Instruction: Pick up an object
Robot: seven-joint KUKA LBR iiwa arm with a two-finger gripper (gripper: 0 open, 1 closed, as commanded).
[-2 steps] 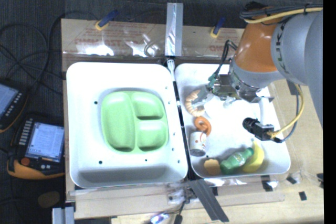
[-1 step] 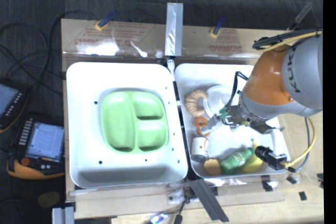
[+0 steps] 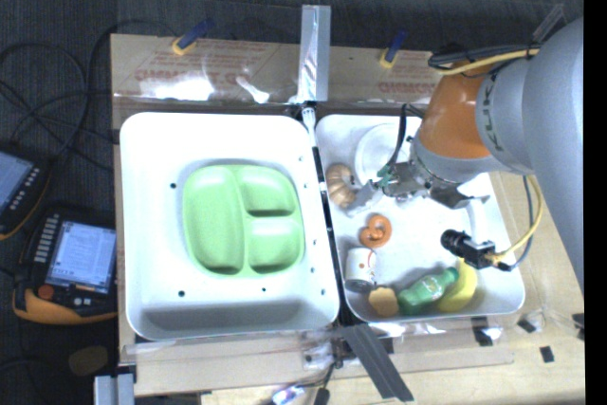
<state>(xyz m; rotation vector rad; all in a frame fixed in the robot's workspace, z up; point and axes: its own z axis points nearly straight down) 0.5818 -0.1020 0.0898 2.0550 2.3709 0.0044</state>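
The claw [image 3: 387, 177] reached low into the right bin [image 3: 503, 299] beside a shell [image 3: 340, 186]; its grip could not be made out. The approach appeared underway, with closing on an object next.

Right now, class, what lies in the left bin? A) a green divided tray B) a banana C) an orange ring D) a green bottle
A: the green divided tray lies alone in the left bin; the small items sit in the right bin.
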